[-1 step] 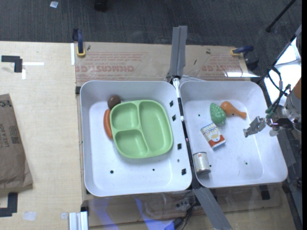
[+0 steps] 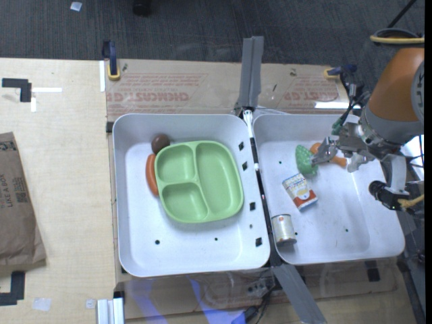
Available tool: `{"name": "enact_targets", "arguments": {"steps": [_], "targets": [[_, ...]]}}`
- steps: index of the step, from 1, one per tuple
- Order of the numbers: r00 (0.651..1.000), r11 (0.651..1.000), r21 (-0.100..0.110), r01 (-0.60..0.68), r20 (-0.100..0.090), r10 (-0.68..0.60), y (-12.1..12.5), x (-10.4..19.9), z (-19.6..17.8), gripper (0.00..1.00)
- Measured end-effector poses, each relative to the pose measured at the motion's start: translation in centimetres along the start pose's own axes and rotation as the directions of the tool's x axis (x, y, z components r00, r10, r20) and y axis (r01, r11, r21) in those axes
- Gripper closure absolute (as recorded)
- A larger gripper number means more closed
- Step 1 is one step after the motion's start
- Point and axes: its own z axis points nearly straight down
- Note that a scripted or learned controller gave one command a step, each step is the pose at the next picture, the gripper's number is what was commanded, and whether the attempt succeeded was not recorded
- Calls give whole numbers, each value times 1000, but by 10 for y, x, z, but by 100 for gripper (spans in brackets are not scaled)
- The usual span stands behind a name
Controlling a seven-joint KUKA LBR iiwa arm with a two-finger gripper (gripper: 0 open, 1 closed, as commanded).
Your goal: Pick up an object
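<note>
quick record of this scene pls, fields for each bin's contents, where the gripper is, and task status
left bin: green divided plate; orange item and brown round item at its left edge
right bin: green item, small carton, metal can on its side
gripper: over the right bin's far side, beside the green item; an orange piece lies by its tip
arm: enters from the right
task status: nothing visibly held

brown paper bag (image 2: 17, 201) on bench far left | cardboard sheet (image 2: 202, 90) behind bins
</note>
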Motion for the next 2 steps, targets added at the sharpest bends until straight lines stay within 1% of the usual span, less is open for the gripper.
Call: {"name": "enact_targets", "arguments": {"steps": [1,2], "targets": [[1000,1000,-1,13,0,-13,43,57,79,0],[1000,1000,1,16,3,-16,43,56,70,100]]}}
